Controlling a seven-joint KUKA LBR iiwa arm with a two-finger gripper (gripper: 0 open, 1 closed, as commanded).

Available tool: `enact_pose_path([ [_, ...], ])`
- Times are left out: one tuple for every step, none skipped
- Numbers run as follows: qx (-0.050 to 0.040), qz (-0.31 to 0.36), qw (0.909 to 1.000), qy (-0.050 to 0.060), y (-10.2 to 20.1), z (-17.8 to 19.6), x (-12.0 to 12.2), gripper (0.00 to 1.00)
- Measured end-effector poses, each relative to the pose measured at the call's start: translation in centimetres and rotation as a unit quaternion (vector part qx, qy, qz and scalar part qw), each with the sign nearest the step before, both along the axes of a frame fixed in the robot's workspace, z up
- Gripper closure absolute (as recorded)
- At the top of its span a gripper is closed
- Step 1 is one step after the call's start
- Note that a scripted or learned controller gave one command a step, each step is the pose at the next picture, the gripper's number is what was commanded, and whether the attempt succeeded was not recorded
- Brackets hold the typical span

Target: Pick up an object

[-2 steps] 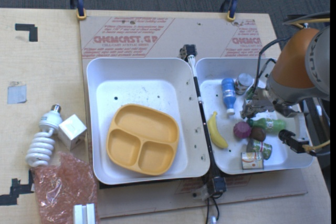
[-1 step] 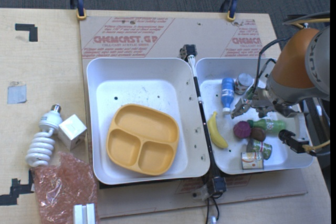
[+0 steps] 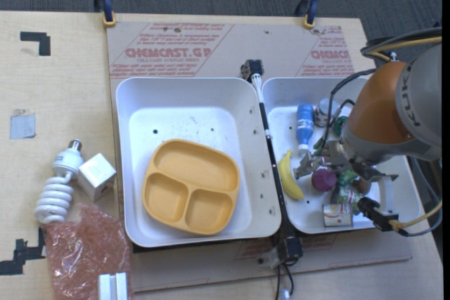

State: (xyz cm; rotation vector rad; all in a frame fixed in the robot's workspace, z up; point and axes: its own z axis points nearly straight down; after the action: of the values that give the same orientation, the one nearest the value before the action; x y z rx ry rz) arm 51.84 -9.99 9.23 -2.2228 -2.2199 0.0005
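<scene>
Grey carpet runs along the top of the frame behind a pale bench, on which a brown board carries two shallow white bins.

Down in the right bin [image 3: 281,91], at the lower right of the frame, the gripper [image 3: 325,168] hangs low among the clutter, the arm's orange band [image 3: 376,105] bulging just above it. Whether the pincer is wide, narrow or closed on anything I cannot tell; the wrist and cables hide that part. A magenta ball [image 3: 323,180] lies directly beneath it, seemingly touching the metal. Just left of that is a yellow banana [image 3: 288,178], near the bin's left wall. Above, toward the frame's middle right, lies a blue bottle [image 3: 304,121]. Below the ball sits a small carton [image 3: 337,214], with some green-and-white clutter between that is too jumbled to name.

My judgement is that the reach-and-grasp step is in hand, with the ball the likeliest target. The next move calls for a firm closure on it and a straight lift, keeping clear of the banana and carton close by.

By count: one ball, one banana, one bottle, one carton in the right bin. The left bin [image 3: 133,102] holds one orange divided tray [image 3: 190,186]. At the lower left of the frame, off the bins, lie one spiral light bulb [image 3: 58,187], one small white cube [image 3: 97,173] and one crumpled pink bag [image 3: 88,249]. Two blue clamps [image 3: 105,7] pin the board's top edge.
</scene>
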Motion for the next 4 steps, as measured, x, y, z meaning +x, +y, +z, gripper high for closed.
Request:
enact_pose_path([
  [-0.0004,-0.001,1.0,-0.001,-0.1,1.0,0.1,1.0],
  [-0.0005,0.002,1.0,0.0,-2.0,0.0,7.9,1.0],
  [-0.0004,0.002,1.0,0.0,-2.0,0.0,7.9,0.0],
  [-0.0011,0.003,1.0,-0.001,-2.0,1.0,7.9,1.0],
])
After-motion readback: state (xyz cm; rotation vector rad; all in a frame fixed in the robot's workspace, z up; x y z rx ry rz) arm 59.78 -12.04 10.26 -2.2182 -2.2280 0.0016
